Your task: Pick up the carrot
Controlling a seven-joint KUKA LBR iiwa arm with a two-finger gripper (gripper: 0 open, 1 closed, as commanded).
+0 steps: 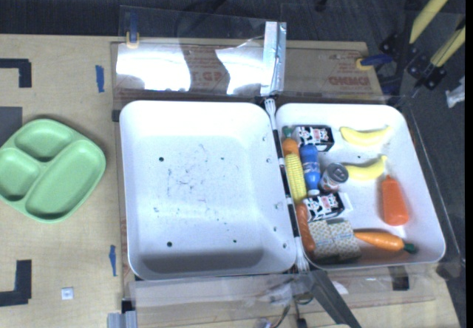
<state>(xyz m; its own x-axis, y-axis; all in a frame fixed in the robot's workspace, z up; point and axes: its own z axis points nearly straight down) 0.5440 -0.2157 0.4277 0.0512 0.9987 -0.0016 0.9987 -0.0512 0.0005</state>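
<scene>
The carrot [378,240] lies on its side along the lower edge of the right bin [425,171], at the lower right of the frame, its green stem end pointing right. Just left of it sits a speckled packet [334,239]. Above it rests an orange pepper-like piece [394,201], with two bananas [363,134] higher up. The left bin [199,186] lies beside it; a green divided plate [48,169] rests on the desk [59,260] at far left.

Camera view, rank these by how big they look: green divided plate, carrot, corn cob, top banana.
1. green divided plate
2. corn cob
3. carrot and top banana: too alike to rank.
</scene>
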